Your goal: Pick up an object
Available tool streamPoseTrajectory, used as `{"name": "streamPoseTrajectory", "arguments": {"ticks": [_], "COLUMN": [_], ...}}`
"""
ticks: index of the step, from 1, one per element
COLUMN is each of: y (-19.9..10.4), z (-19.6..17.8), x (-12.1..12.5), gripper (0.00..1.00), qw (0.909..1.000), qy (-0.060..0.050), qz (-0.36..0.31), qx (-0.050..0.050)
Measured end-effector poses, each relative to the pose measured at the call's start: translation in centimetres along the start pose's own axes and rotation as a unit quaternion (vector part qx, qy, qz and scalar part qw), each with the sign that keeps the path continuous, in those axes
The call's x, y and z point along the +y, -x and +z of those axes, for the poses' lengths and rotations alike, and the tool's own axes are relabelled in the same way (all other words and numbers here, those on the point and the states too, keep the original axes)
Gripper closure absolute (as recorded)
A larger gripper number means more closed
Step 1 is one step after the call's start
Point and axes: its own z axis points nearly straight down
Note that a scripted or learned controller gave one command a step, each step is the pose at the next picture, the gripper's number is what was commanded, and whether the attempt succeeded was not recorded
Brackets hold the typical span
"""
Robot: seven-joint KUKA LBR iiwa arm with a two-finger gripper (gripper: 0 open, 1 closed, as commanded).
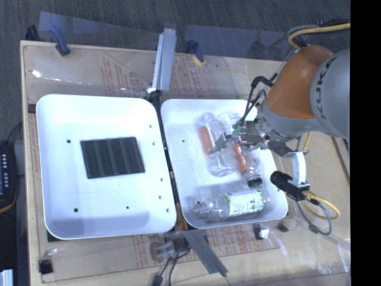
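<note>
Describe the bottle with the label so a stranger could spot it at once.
Start at the right bin, under the arm. Along its near wall lies a clear plastic bottle on its side. Unlike the clear items with orange parts above, it bears a green-and-white label.

**Bench fittings and surroundings**

A pale wooden bench (89, 249) printed with faint red lettering sits on dark grey carpet (119, 5). A clear plastic sheet (107, 64) covers its far part, held by two blue clamps, one at the far left (59, 45) and one near the middle (195, 51). A grey metal bar (163, 58) stands upright behind the spot where the two bins meet. A flat grey metal strip (205, 254) lies at a slant on the near edge. A yellow cable (321, 210) loops on the bench's right side. A dark device (6, 174) with small lights sits off the left edge.
</note>
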Motion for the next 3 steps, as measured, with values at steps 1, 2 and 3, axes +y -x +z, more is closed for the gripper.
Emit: {"name": "streamPoseTrajectory", "arguments": {"ticks": [1, 2, 3], "y": [1.4, 1.2, 4.0], "z": [3.2, 9.2, 11.9], "x": [5.7, 9.3, 11.2], "gripper": [0.00, 0.00, 0.00], "qw": [0.9972, 0.9947, 0.9912], "qy": [0.002, 0.020, 0.008], "qz": [-0.074, -0.101, -0.132], "qx": [-0.001, -0.009, -0.001]}}
